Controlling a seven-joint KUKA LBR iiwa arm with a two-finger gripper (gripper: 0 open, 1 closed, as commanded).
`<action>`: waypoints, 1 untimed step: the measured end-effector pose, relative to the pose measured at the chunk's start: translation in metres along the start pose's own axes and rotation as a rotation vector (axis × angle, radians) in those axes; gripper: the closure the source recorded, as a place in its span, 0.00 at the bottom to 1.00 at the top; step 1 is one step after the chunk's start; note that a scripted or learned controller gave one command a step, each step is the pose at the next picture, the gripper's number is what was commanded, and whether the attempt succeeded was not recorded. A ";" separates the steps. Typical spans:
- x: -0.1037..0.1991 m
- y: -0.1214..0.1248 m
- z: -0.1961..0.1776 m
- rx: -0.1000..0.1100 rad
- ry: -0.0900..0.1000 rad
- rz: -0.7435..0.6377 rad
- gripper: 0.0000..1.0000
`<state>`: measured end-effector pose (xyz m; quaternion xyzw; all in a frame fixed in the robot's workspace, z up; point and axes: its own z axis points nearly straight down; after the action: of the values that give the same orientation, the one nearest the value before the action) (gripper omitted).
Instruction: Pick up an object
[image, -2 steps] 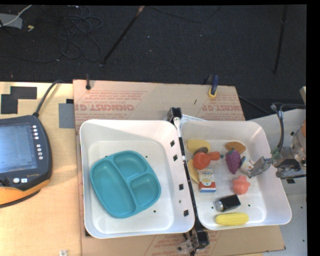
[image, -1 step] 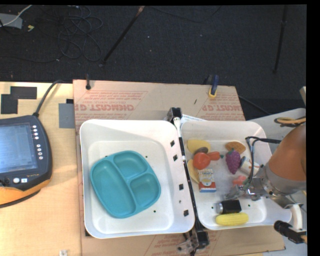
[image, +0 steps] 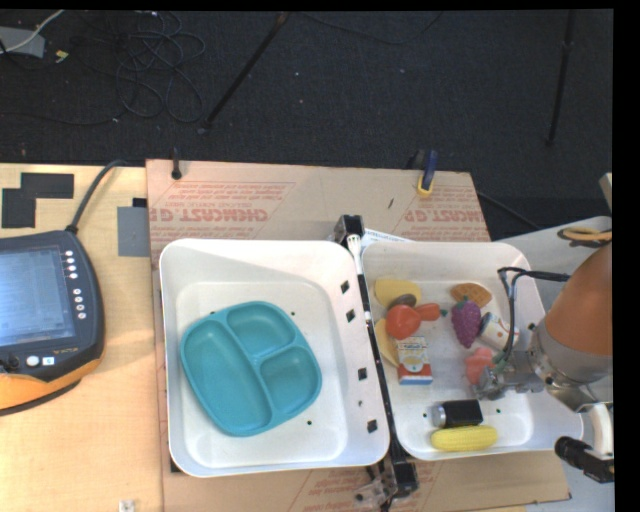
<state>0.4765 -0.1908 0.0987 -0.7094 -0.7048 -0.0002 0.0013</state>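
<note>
Task status: not complete. The pincer (image: 497, 378) sits low in the right bin (image: 520, 440), against a pink object (image: 478, 366). Its state cannot be told. No object is visibly lifted; grasp and lift remain.

Dark floor (image: 330, 90) strewn with cables (image: 150, 45) behind a wooden bench (image: 80, 420), cardboard sheet (image: 300, 205) laid across it, evenly lit.
</note>
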 end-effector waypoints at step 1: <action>0.000 0.000 0.000 0.000 0.000 0.000 0.00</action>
<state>0.4763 -0.1908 0.0982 -0.7095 -0.7048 -0.0001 0.0014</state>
